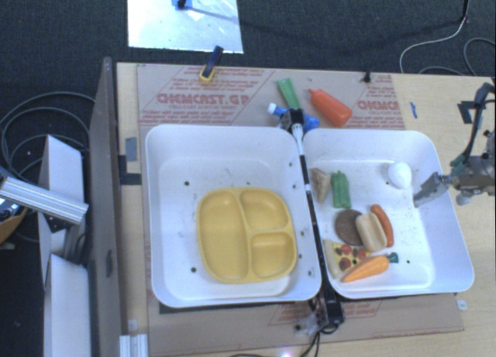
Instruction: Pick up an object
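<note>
While gripper (434, 187) hovers at right bin (446, 243) right rim, whether fingers are apart or together cannot be told. White egg (399, 174) lies just left of it; hot dog (375, 228), carrot (366, 269) farther, lower-left.

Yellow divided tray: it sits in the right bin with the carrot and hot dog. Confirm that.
Wrong bin. The camera view shows the yellow divided tray in the left bin; the carrot and hot dog lie in the right bin.
</note>
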Controlling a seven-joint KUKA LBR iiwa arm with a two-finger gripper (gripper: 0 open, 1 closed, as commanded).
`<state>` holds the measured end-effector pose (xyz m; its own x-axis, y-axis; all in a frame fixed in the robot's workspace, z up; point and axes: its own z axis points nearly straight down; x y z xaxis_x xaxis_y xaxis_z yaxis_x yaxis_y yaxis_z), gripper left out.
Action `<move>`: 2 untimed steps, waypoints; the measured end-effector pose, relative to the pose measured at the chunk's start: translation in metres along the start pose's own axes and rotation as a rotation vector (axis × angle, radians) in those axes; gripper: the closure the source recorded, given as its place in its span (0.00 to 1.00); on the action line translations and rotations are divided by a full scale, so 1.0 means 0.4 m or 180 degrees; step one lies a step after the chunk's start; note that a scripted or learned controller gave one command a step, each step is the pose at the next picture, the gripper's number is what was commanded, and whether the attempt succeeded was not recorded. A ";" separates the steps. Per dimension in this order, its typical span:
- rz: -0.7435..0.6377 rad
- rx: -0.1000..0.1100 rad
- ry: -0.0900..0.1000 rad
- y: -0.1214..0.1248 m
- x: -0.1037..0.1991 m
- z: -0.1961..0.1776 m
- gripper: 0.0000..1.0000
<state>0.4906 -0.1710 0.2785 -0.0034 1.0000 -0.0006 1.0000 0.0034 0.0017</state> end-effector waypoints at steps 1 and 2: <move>-0.0017 -0.0012 0.0001 0.207 0.082 0.241 0.00; -0.0011 0.0015 0.0010 0.176 0.193 0.436 0.00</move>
<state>0.5610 -0.0936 0.1040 -0.0069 1.0000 0.0026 1.0000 0.0069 -0.0030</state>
